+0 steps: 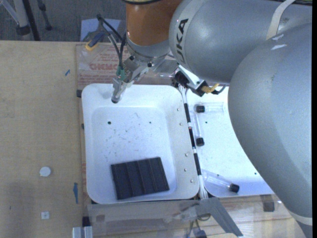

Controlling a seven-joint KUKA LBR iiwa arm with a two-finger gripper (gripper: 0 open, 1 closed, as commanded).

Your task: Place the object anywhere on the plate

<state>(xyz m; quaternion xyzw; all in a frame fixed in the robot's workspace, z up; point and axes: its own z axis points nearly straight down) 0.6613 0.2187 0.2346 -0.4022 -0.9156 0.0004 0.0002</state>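
The end effector (117, 94) hangs over the far left corner of the left bin (94, 133). Its thin fingers point down toward the bin's far rim. They look pressed close together at the tip, with nothing between them, but they are small and a bit blurred, so I cannot tell for sure how far open they are.

The dark ribbed plate (139, 177) lies flat on the floor of the same bin, at the near side. It is well apart from the end effector, which sits at the far side. The bin floor between them has small dark specks on it.

The right bin (218, 133) is just beside the left one. A few clear tubes with black caps (199, 109) lie in it, one far, one along the left wall, and one near the front corner. I cannot tell which thing is the one to be placed.

The big grey arm (257, 73), with its orange band (146, 19), covers much of the right side. Both bins rest on a tan desk (34, 108). A small white round thing (45, 171) lies on the desk at the left. Grey floor shows at the far edge.
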